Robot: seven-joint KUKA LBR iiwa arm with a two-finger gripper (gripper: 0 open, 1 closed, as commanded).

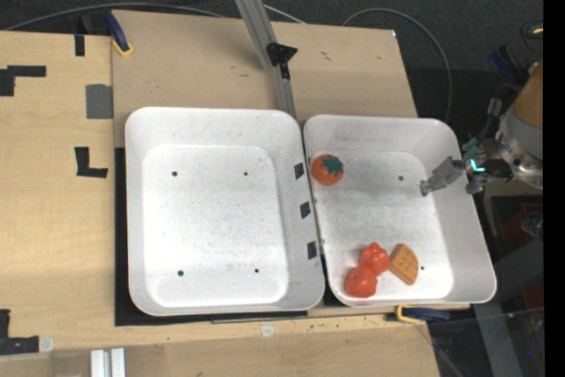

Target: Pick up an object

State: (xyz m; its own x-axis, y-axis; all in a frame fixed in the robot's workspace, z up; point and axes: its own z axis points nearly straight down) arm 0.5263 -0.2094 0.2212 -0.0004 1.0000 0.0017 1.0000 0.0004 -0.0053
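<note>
Writing or brand marks are not legible on anything here; the bins, the toys and the desk (pixel 221 57) carry no label I can read, only black tape pieces on the pale board at the left.

Two shallow white bins sit side by side on the desk. The left bin (pixel 146 190) shows a bare speckled floor with a few dark dots. The right bin (pixel 459 234) holds all the toys. A small tomato (pixel 327 169), red-orange with a green top, lies near the bin's far left corner; it is round, so it has no clear long axis. At the near side lie two red pieces, one (pixel 374 257) just beyond the other (pixel 359 282), touching or nearly so; together they run from near-left to far-right. Just to their right lies a tan waffle-like piece (pixel 404 264), flat, with its long axis slanting from far-left to near-right; whether it touches the red pieces I cannot tell.

The claw (pixel 433 184) reaches in from the right, over the right bin's far right part. A grey finger points left and slightly toward the near side, low above the bin floor. It is well apart from the tomato and from the near group. Nothing shows between its fingers, and how wide they stand cannot be told from this angle.

A grey metal bar (pixel 250 0) slants down from the far edge to the gap between the bins.
</note>
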